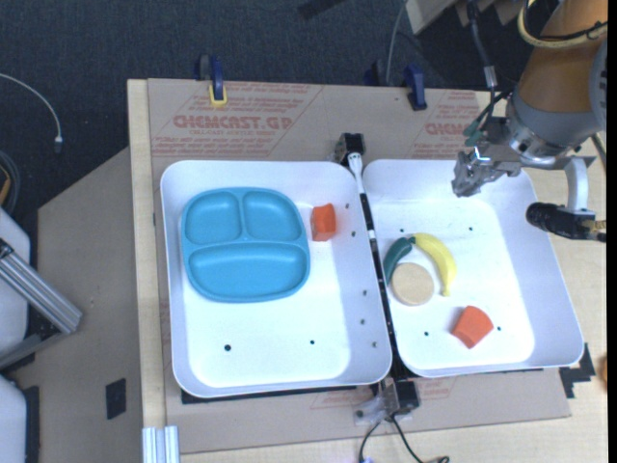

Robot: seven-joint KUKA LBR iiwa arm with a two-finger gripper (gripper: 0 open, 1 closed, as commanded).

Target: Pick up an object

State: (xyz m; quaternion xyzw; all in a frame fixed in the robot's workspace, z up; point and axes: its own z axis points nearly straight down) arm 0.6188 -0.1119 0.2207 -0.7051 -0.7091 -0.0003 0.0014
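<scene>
My gripper (469,183) hangs over the far edge of the right bin (540,287), above bare white floor, with nothing seen between its fingers. In that bin lie a yellow banana (439,259), a green pepper-like piece (396,255), a tan round disc (414,283) and an orange-red block (472,326), all nearer the front than the gripper. The left bin (270,355) holds a blue divided plate (246,242) and a small orange block (324,222) beside the plate's right rim.
The two bins meet at a raised ridge (374,268) down the middle. Blue clamps (216,80) hold the cardboard board at the back. A black fitting (559,220) sticks in at the right bin's right side. Cables hang behind the arm.
</scene>
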